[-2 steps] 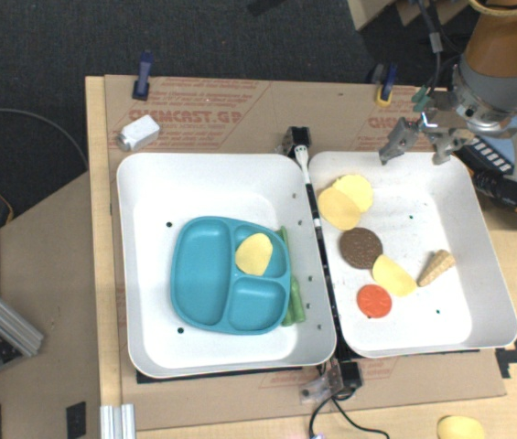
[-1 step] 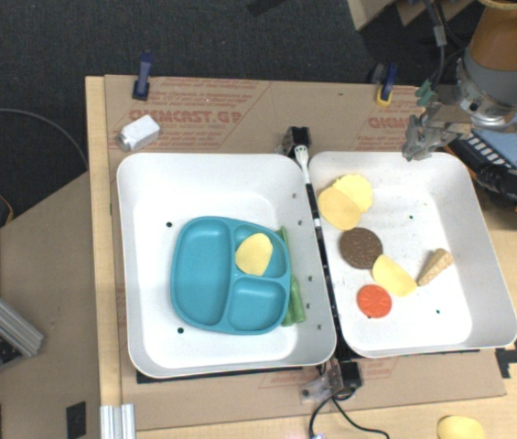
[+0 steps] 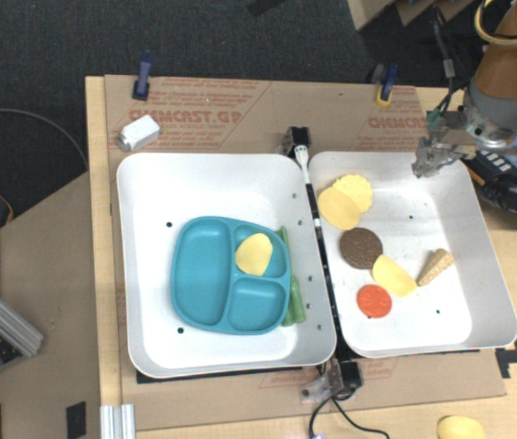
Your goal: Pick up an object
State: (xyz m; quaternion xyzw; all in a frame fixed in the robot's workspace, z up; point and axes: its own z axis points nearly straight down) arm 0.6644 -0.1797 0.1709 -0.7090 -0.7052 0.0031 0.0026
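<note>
The end effector (image 3: 430, 158) hangs over the far right corner of the right bin (image 3: 478, 245), near the rim, and I honestly can't tell if it's clenched or released (it's a small grey blob from this angle). Nothing visible in it.

The likely targets sit in the middle of that bin, well apart from the end effector: a yellow chip (image 3: 342, 202) at the top, a brown cookie (image 3: 360, 247) just below it, a yellow slice (image 3: 393, 275) touching or overlapping the cookie's lower right, a red disc (image 3: 374, 301) under that, and a cone (image 3: 436, 265) just beside the slice. The left bin (image 3: 148, 208) has a blue tray (image 3: 205, 277) with a yellow piece (image 3: 254, 254) in one compartment and something green (image 3: 291, 293) along its right edge.

What could go wrong, my guess: everything's flat and thin, so the grasp could skid over the top or pinch nothing. The pieces are bunched up too, so going for one probably nudges its neighbour. And starting this close to the bin wall, a straight drop hits bare bin or rim.

Hard to see: the arm (image 3: 510, 53) is cut off at the frame edge, and I can't tell what the green thing is.
</note>
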